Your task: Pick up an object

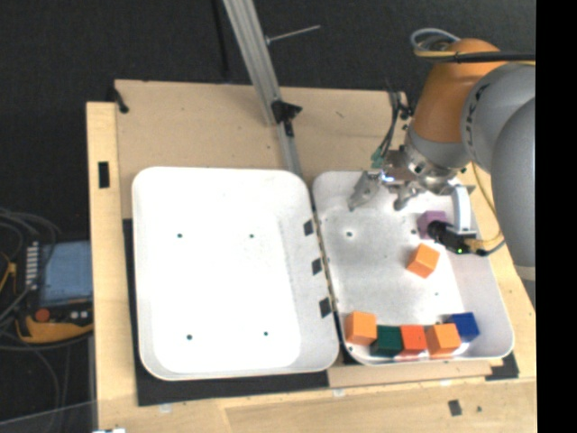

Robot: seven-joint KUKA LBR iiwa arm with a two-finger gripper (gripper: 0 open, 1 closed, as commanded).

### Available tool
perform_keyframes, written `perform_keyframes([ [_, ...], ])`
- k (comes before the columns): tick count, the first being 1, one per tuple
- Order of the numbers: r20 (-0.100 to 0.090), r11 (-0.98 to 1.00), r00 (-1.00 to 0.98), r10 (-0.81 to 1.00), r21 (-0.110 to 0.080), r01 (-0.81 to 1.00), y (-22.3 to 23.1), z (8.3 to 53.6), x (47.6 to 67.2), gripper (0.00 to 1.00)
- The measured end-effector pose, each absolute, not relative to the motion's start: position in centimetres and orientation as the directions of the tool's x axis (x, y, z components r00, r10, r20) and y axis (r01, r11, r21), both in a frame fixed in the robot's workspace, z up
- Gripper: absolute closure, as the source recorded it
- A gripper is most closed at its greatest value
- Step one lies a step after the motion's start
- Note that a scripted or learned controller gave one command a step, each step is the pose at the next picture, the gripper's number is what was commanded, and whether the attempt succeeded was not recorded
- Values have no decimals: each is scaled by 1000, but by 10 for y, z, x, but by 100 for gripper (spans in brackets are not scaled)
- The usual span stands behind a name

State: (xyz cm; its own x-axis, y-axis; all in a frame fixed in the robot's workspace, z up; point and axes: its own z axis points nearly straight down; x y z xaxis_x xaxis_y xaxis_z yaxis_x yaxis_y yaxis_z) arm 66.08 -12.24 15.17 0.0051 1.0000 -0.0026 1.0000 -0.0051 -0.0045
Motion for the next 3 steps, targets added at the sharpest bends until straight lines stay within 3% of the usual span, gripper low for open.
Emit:
perform_keyframes([
  [1, -3, -7, 7, 1000, -4, 1000, -124, 100, 660, 0],
  [2, -1, -11, 11, 1000, 5, 1000, -124, 115, 662, 100],
  [3, -1, -2, 2, 1000, 7, 1000, -134, 166, 661, 100],
])
